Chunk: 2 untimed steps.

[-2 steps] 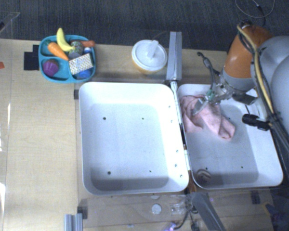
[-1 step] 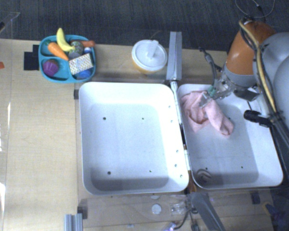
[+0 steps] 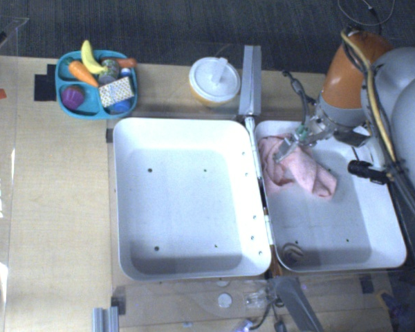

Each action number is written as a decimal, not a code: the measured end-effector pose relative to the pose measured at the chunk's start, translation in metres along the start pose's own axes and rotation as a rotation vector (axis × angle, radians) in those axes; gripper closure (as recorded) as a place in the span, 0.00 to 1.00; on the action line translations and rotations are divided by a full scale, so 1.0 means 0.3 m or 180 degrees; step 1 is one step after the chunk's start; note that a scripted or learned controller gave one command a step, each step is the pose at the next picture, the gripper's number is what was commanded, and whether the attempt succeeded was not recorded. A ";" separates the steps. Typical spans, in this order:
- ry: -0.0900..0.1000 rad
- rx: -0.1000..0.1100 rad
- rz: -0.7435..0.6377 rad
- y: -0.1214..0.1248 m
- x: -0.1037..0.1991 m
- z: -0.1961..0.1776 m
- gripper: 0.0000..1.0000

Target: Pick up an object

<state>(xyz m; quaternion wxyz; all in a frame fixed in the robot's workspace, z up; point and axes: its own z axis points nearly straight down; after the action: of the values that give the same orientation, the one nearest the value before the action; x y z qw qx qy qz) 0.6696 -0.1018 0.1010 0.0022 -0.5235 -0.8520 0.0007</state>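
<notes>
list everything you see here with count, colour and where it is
shallow white plastic bins: two, white, side by side on the bench
crumpled pink cloth: one, pink, upper left of the right bin
small round grey object: one, grey, lower left corner of the right bin
blue divided tray of toy food: one, blue, bench top left
round white lidded cup: one, white and yellow, behind the left bin
grey robot arm with orange band: one, upper right
gripper: one, metal, at the cloth's top edge
</notes>
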 end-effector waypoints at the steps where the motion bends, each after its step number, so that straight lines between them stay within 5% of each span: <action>1: -0.0035 -0.0041 -0.0250 -0.117 -0.072 0.039 0.00; 2: -0.0036 -0.0043 0.0130 -0.250 -0.259 0.039 0.00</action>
<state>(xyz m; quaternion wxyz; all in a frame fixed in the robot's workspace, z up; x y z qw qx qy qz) 0.6377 -0.2050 0.0895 -0.0061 -0.5408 -0.8411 -0.0021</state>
